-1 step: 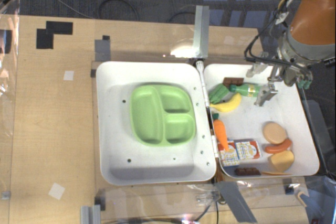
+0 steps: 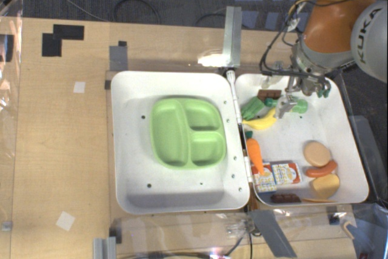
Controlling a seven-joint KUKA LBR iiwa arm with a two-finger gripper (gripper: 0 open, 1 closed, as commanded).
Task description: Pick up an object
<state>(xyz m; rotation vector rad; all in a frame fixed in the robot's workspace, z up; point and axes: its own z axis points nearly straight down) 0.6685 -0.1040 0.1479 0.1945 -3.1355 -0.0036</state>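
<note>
Gripper (image 2: 286,107) hangs low in upper part of right bin (image 2: 357,148), just over green toy (image 2: 254,108) & banana (image 2: 259,124), nothing visibly held, finger state unclear w/ this view, so pick not yet done

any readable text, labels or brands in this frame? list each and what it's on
"KUKA" – on the grey arm, partly cut off at the frame's right edge.
Printing on the small packet in the right bin – too small and blurred to read.
Black marks on the bench are plain shapes, not text.
Nothing else legible.
</note>
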